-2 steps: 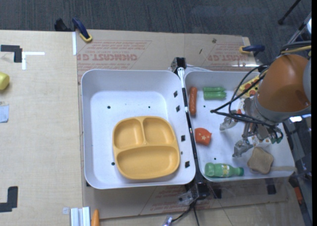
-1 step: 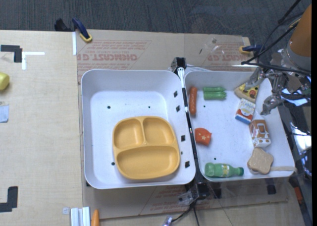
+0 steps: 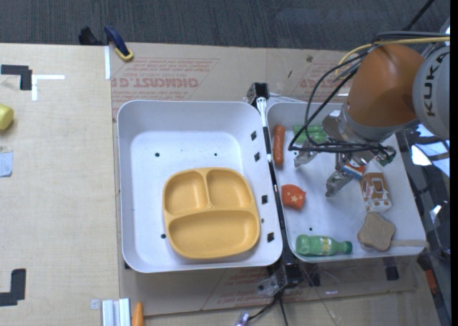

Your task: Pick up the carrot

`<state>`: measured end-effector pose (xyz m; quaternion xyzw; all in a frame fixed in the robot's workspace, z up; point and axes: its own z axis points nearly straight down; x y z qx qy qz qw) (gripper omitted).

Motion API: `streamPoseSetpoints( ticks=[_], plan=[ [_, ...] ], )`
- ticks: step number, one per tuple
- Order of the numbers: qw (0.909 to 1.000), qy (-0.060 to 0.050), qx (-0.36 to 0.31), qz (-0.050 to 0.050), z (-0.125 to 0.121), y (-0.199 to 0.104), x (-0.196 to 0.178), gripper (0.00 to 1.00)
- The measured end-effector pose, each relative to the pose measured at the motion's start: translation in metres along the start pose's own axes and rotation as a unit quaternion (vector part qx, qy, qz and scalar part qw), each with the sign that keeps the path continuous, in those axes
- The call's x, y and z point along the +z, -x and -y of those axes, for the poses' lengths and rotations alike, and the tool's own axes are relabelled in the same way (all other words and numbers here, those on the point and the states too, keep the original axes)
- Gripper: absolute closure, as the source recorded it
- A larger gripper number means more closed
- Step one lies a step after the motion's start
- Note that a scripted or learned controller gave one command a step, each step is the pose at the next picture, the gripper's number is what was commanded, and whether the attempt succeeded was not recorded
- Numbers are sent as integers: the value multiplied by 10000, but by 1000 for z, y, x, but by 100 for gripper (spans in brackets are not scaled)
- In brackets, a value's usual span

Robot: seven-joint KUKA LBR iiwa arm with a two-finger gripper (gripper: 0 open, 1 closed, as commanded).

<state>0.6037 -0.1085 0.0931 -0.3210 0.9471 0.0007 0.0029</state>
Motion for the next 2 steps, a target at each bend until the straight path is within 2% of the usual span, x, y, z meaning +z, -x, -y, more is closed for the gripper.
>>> streamPoseSetpoints(
  ticks=[1,2],
  plan=[
    [9984,-11,-558,8,-74,2,-211,0],
    [9899,16,-1416,-19,-154,-27,-105,0]
  ],
)
